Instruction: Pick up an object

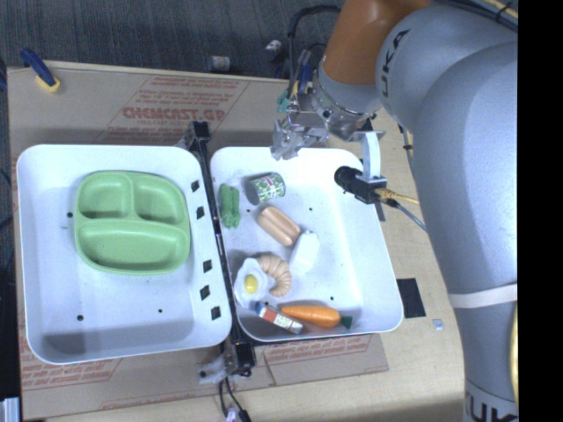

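The arm [457,148] runs off the top and bottom edges, and the gripper's [288,144] fingers are too small to read.

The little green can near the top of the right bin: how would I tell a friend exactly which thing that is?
Start at the right-hand shallow white bin, the one crowded with toy food. Look to its far left corner, just below the arm's pincer. There lies the small green cylindrical can on its side, between the long green bean pod and the tan sausage; it alone is a printed, round-ended tin.
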Controlling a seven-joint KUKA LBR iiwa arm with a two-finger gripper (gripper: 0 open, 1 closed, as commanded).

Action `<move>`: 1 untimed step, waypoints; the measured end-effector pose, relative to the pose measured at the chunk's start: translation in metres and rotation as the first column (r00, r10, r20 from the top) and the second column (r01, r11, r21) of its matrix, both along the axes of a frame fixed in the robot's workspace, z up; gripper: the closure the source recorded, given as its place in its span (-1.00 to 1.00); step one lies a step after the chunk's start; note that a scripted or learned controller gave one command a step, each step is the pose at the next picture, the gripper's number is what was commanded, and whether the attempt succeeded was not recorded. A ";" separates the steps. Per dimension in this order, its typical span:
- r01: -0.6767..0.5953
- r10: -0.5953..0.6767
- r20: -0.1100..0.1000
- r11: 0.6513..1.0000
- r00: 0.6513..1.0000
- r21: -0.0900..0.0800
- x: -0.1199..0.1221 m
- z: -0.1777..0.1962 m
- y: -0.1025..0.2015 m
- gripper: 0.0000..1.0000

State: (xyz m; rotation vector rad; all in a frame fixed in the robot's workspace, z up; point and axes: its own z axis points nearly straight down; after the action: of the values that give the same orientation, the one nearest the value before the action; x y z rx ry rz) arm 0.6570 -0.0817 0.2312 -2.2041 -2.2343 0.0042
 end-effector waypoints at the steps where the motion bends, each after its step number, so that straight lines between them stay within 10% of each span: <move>1: 0.000 0.000 0.000 1.000 1.000 0.000 0.000 0.000 0.000 -1.00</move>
State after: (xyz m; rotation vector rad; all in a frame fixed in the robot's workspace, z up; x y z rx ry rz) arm 0.6570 -0.0817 0.2311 -2.2039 -2.2343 0.0046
